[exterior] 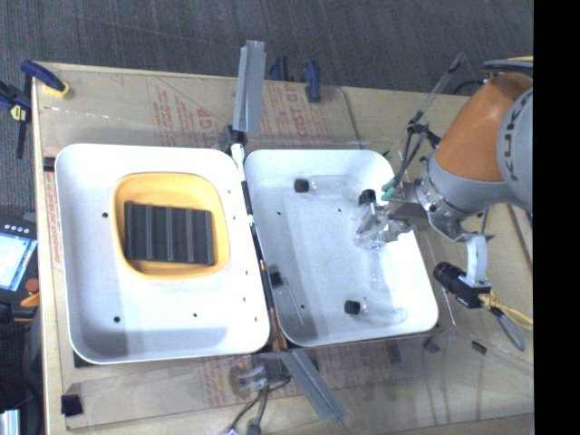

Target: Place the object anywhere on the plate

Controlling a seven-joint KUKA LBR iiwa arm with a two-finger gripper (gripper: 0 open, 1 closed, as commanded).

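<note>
A yellow plate (170, 187) with rounded corners lies in the left bin (91, 315). On it rests a dark grey ridged block (169, 233), lying flat across the plate's middle. My gripper (373, 228) hangs low over the right part of the right bin (313, 324), far from the plate and the block. Its tip looks pale and see-through against the white floor. The grey wrist with the orange band (471, 134) reaches in from the right.
Small black pieces sit in the right bin at the upper left (301, 186), the lower middle (352, 307) and by the left wall (275, 279). A metal divider (246, 89) and blue clamps (312, 78) stand at the bench's back. Cables (471, 288) trail at the right.
</note>
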